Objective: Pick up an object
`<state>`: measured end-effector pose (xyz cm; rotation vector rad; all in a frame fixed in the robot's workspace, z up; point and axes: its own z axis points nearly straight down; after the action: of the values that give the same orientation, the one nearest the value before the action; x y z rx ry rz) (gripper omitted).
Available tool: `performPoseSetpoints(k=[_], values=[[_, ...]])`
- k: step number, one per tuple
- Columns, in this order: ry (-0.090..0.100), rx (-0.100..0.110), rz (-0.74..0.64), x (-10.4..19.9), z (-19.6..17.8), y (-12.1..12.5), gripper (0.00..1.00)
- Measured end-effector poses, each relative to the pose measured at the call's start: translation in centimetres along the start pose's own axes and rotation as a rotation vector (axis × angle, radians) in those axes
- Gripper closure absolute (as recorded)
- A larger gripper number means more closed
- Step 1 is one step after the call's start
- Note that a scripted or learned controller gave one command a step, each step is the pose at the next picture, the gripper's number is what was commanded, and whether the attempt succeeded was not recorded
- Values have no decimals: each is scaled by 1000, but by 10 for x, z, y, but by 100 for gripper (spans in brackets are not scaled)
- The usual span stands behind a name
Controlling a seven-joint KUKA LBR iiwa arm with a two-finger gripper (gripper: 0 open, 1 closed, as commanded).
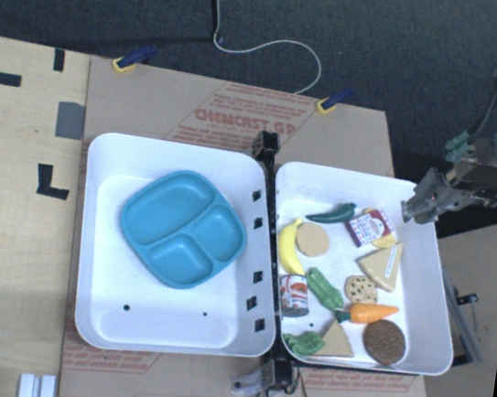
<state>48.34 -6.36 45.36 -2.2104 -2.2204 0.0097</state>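
From the overhead camera we see two white bins side by side: the left bin [94, 244] holds just a blue divided plate [183, 227], while the right bin [433, 295] carries the toy food, so we judge any pick must come from there. The banana [289, 247], a round cracker [312, 240], a green pepper [331, 214], a cheese wedge [381, 265], a carrot [370, 313] and a brown patty [384, 342] lie loose and close together. The gripper [423, 208] hovers at that bin's far right corner, above the rim; we cannot tell how its tool is set. The cardboard [242, 118] under the bins bears faded red print we cannot read; a small can [294, 295] and a red packet [367, 227] carry labels too small to make out.
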Motion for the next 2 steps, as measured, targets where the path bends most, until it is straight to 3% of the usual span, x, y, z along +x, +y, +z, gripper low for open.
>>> performPoseSetpoints(k=[1,2], values=[[0,1,0,50,85,0,100],[-1,8,-2,118,230,-1,100]])
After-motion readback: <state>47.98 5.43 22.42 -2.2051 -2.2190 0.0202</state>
